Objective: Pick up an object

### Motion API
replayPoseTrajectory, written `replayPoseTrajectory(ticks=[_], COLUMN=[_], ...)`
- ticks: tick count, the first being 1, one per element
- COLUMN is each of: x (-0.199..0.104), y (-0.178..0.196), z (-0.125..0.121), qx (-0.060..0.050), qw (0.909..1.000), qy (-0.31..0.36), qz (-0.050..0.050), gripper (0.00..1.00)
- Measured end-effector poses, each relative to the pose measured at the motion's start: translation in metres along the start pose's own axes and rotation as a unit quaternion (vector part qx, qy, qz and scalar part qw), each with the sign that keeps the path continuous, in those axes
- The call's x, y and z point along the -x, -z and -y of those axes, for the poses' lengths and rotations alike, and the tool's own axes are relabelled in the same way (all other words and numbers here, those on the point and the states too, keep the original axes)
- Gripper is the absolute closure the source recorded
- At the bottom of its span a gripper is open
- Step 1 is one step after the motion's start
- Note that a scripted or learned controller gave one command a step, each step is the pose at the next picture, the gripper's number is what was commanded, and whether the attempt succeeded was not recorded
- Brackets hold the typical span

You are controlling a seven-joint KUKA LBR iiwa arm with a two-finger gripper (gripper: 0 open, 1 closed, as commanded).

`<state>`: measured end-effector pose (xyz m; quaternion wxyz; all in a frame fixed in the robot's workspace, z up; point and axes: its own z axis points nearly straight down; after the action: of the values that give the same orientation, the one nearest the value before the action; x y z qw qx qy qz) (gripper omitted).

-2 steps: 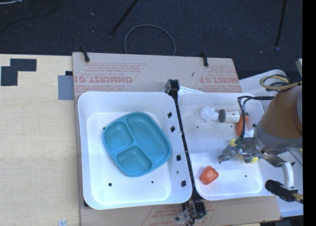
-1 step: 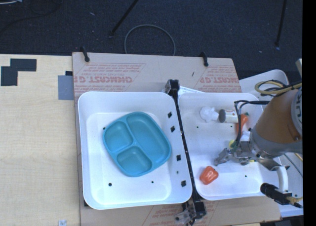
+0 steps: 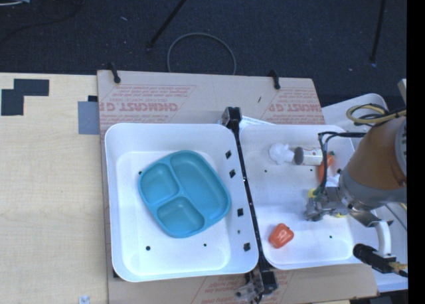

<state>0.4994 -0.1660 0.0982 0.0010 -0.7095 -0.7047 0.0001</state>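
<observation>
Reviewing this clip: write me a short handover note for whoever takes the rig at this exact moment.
Claw: low in the right bin, toward that bin's right side; open or shut cannot be judged from this view, and nothing is seen held.
Right bin contents: orange-red pepper-like toy near the front, left of the claw and apart from it; a white and grey object toward the back.
Left bin: blue divided plate lying flat.
Done: no pick confirmed.
Left: grasp one object and lift it; the orange-red toy looks nearest.
</observation>
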Motion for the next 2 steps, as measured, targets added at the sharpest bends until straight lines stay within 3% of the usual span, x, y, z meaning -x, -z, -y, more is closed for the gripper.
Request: replayPoseTrajectory(ticks=[2], x=[-0.004], y=[0.119], z=[-0.009], qx=[0.003], qw=[1.0], qy=[0.004], qz=[0.001], gripper=[1.0])
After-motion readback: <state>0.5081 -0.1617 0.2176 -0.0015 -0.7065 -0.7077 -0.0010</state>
